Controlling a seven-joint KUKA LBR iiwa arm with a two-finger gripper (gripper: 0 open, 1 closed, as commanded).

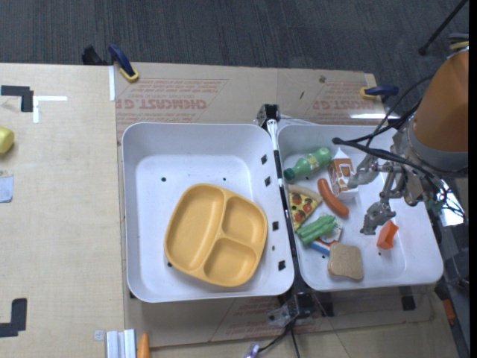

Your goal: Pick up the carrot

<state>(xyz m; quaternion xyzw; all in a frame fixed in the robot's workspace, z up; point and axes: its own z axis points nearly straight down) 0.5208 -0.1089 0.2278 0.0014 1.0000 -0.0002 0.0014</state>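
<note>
Hand [375, 221] hovers just beside the carrot [387, 234], grip width unclear; approach step, next needs lowering squarely over it.

Red lettering printed on the cardboard sheet [223, 95] behind the bins, upside down and mirrored from this side, too faint to read for certain. More red print on the same cardboard at the front edge, likewise illegible. Nothing else readable.
</note>
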